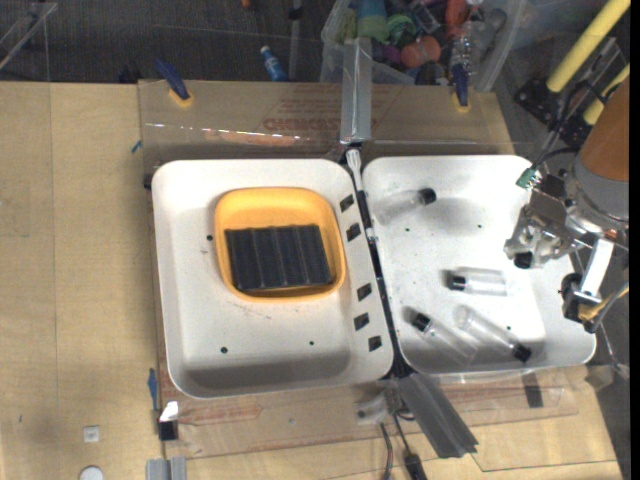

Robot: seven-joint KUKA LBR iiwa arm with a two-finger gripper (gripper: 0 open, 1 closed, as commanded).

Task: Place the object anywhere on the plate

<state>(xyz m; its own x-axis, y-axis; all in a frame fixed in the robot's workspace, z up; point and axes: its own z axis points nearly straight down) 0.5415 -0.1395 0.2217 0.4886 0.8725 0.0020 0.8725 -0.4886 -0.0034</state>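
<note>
A yellow-orange plate (232, 218) lies in the left bin (190, 348). A dark, ribbed rectangular block (278, 256) rests flat on the plate and covers most of its middle. Several clear vials with black caps lie loose in the right bin (500, 183): one near the back (408, 202), one in the middle (478, 283), and two toward the front (440, 334) (490, 330). My gripper (548, 273) hangs over the right side of the right bin, just right of the middle vial. I see nothing held in it.
A raised divider with black clips (360, 258) separates the two bins. The grey arm with its orange band (608, 153) comes in from the right edge. Behind the bench stands a clear tub of coloured toys (420, 13).
</note>
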